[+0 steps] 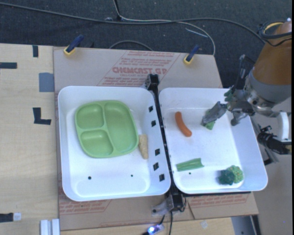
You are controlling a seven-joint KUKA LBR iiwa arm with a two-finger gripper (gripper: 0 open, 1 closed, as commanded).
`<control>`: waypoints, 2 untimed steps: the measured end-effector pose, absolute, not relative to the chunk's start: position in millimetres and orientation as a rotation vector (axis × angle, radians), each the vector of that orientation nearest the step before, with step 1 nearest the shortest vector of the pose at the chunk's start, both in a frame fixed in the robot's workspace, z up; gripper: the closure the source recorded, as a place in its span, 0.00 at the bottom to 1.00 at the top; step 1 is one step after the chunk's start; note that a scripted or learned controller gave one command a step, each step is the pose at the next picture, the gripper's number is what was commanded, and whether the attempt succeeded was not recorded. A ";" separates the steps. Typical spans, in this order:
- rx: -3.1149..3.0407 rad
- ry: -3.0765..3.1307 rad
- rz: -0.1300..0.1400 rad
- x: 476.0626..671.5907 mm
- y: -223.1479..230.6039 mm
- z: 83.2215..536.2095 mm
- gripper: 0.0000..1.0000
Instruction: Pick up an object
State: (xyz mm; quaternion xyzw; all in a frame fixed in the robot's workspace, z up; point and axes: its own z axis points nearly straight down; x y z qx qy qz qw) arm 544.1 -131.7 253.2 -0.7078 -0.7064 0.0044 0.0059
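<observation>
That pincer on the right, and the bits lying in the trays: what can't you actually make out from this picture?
- Pincer, camera view: blurred and dark against a small green piece, so any grip on it is unclear.
- Arm: cut off by the right edge.
- Pale object beside the green divided plate: too small to identify.
- Orange item, maybe a carrot or sausage: too small to tell.
</observation>
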 end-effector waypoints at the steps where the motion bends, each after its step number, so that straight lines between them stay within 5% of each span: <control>1: -2.219 -2.222 0.002 546.4 -131.2 260.3 0.00; 2: -2.219 -2.221 0.004 542.3 -126.3 216.0 0.00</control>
